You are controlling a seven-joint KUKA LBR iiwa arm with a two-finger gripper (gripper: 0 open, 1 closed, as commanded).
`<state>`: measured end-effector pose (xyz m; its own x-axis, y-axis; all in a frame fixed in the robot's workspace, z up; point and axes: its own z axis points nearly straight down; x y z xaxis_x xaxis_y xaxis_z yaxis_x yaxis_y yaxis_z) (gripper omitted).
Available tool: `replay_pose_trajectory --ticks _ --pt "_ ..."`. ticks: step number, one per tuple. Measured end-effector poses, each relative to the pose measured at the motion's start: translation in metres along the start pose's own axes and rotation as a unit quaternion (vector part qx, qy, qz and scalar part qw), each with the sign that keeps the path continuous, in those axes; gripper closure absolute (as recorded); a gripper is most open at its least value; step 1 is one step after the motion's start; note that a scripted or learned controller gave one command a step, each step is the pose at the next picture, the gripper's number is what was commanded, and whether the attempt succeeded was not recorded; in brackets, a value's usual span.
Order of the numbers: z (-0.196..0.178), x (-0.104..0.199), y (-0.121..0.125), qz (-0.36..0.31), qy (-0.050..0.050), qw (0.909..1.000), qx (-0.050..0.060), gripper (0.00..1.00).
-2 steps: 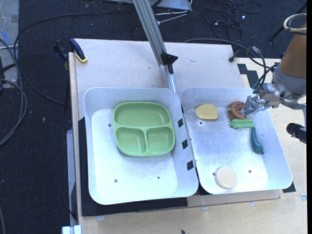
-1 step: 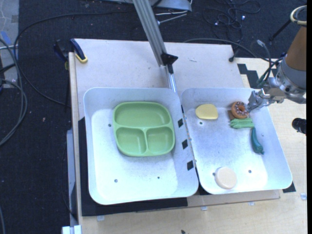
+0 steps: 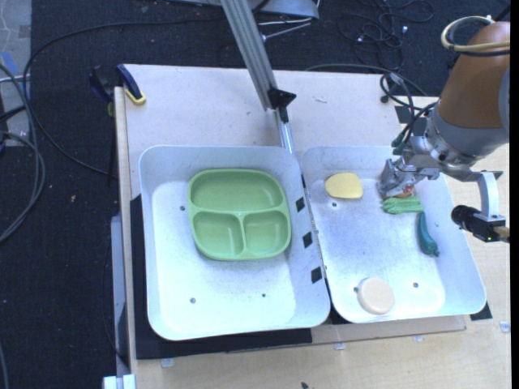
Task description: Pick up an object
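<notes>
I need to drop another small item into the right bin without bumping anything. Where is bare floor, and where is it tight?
In the right bin, bare floor lies in the middle, between the yellow piece and the round cream disc. It is tight by the far right: the gripper hangs over the light green item, with the dark green piece just below.

I can read no text, label, brand, number or sign anywhere from my station.
</notes>
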<state>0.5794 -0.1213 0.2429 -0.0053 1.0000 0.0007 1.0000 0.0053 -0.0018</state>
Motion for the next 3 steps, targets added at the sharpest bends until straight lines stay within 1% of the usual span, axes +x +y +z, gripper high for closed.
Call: replay_pose_trajectory --ticks 1,2,3 --pt "-0.007 0.056 -0.001 0.0 0.0 1.0 -0.001 1.0" --pt "-0.005 0.103 0.004 0.0 0.0 1.0 -0.001 1.0" --pt "0.01 0.157 -0.003 0.0 0.0 1.0 0.0 1.0"
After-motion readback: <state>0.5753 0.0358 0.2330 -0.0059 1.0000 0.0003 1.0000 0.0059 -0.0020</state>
